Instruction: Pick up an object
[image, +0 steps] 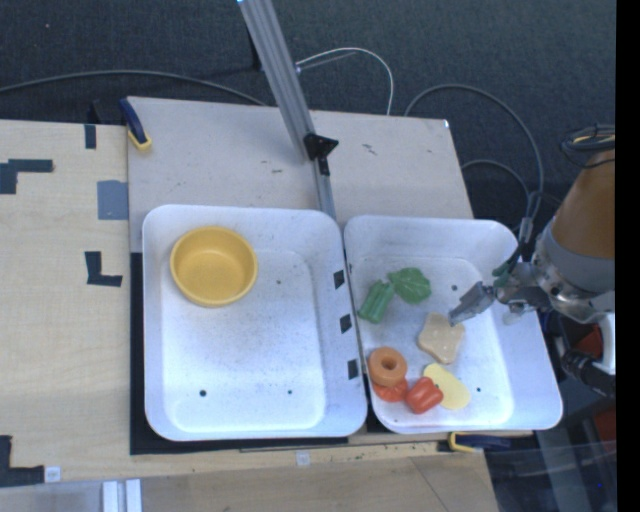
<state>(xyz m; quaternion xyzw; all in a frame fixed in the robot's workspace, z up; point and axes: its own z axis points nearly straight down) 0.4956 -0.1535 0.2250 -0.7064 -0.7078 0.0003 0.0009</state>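
The right bin (500, 245) holds several toy foods: a green piece (408, 284) with a smaller green piece (376, 300) beside it, a tan bread-like piece (441, 338), an orange ring (387, 364), a red piece (422, 396) and a yellow piece (451, 388). My gripper (468, 305) reaches in from the right and hovers just above and to the right of the tan piece. Nothing shows between its fingers.
A yellow bowl (213, 265) sits in the upper left of the left bin (250, 400). A grey pole (290, 85) slants down to the bins' shared edge. Cables loop behind the right bin.
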